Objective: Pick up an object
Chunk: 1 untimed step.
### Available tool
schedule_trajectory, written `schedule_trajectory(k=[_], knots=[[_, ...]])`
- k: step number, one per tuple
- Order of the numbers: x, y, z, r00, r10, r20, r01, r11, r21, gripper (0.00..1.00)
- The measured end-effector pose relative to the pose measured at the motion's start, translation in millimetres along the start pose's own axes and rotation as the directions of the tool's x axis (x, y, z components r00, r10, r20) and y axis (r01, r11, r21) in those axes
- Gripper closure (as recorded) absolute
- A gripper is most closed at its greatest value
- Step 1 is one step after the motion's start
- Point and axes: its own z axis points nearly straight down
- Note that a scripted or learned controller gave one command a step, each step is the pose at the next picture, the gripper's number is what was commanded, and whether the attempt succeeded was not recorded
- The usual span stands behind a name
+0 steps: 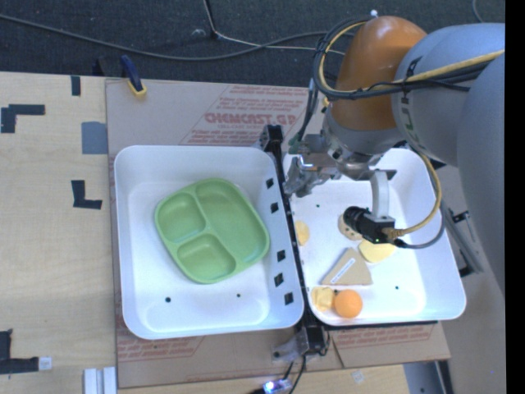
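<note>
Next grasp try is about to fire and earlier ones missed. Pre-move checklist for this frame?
1. Targets in the right bin: ok. The orange ball, tan wedge and yellow piece all lie in it.
2. Gripper above a target: not ok. It sits at the right bin's upper left corner, apart from all three.
3. Gripper open and unloaded: cannot tell from this angle.
4. Orange ball isolated: not ok. A pale yellow chunk lies against its left side.
5. Green tray out of the way: ok. It lies flat in the left bin.
</note>
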Motion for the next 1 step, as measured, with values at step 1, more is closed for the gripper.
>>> schedule_trajectory(k=[1], knots=[[57.5, -6.0, -1.3, 1.0, 0.002, 0.001, -0.002, 1.0, -0.001, 1.0]])
